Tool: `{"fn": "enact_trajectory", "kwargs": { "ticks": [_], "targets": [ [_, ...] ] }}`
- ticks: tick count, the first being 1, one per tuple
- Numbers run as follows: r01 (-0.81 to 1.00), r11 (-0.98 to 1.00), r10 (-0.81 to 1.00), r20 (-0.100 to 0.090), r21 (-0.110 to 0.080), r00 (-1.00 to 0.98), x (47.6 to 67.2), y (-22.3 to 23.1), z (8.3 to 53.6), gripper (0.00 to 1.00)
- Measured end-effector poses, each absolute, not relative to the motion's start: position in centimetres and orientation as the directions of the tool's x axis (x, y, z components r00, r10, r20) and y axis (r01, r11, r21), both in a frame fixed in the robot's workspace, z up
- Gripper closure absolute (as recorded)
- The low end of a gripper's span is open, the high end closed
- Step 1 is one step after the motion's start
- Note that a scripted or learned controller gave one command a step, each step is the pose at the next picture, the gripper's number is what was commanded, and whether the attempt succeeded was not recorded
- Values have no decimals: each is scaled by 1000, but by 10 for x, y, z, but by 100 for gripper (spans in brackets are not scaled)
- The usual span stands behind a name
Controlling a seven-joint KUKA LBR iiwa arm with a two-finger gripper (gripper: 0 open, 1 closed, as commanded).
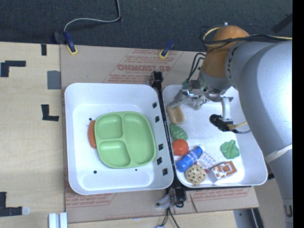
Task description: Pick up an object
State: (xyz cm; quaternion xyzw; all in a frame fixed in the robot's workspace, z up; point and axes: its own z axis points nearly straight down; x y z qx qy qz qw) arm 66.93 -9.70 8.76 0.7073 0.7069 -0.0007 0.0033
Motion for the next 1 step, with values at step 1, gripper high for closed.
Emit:
{"fn": "enact_trajectory", "kwargs": {
  "ticks": [1],
  "targets": [
    [1000,0,1000,-4,4,0,669,-98,87,0]
  ]
}}
